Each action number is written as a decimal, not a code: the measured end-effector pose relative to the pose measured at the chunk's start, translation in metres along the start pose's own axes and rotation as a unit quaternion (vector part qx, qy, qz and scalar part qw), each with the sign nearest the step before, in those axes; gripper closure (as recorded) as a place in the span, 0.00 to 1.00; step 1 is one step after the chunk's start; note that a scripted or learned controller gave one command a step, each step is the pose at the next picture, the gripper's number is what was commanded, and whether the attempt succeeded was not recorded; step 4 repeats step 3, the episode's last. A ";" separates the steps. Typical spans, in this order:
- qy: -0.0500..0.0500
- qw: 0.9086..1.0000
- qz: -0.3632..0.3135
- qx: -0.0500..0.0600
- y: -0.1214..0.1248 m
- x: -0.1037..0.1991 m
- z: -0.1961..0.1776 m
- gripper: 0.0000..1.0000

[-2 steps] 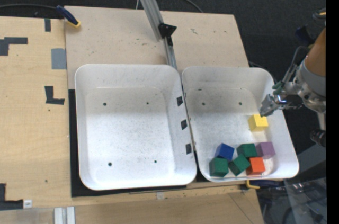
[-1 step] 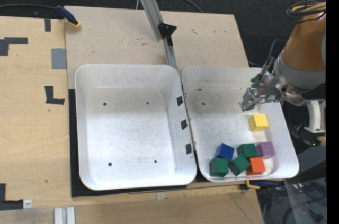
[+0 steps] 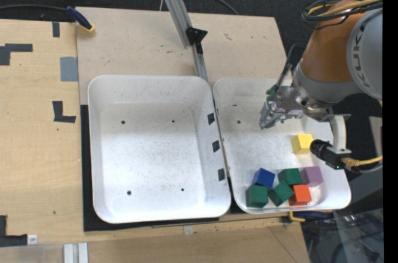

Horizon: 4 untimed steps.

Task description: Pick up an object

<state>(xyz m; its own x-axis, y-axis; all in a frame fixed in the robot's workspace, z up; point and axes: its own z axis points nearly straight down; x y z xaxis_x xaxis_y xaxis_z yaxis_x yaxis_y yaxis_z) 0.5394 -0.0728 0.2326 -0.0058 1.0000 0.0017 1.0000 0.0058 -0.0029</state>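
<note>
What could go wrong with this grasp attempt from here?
1. The gripper sits over bare floor of the right bin, apart from every block; closing here would likely grab nothing.
2. The yellow block lies alone but off to the gripper's side, so a straight descent probably misses it.
3. The other blocks, such as the blue block and orange block, are packed against the bin's near wall, leaving little finger room.

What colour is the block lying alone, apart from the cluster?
Yellow block, seen in the camera view.
</note>
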 end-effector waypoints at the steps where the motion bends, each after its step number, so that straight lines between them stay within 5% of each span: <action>1: 0.000 1.000 0.000 -0.001 0.024 0.053 0.010 1.00; 3: 0.000 1.000 0.000 -0.001 0.062 0.162 0.010 1.00; 4: 0.000 1.000 0.000 -0.001 0.062 0.162 0.010 1.00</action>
